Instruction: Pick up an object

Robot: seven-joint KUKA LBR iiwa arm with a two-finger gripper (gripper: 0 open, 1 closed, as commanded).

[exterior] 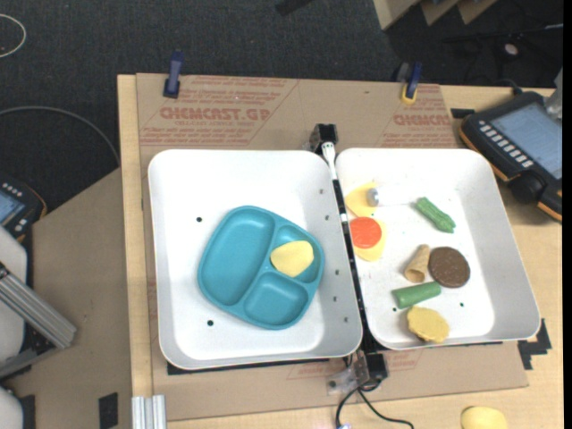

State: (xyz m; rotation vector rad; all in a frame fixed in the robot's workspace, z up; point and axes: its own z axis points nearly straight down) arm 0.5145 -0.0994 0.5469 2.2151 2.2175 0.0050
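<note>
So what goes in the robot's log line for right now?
left bin: blue tray, yellow piece on it | right bin: small toys

a robotics lab or test cell, not a home. two shallow white bins [241, 347] sit side by side on a worktop [268, 105] of printed board held down by clamps [172, 76]. a handheld control pendant [518, 146] lies at the right, cables [54, 114] loop over dark carpet, and aluminium framing [36, 315] stands at the left.
</note>
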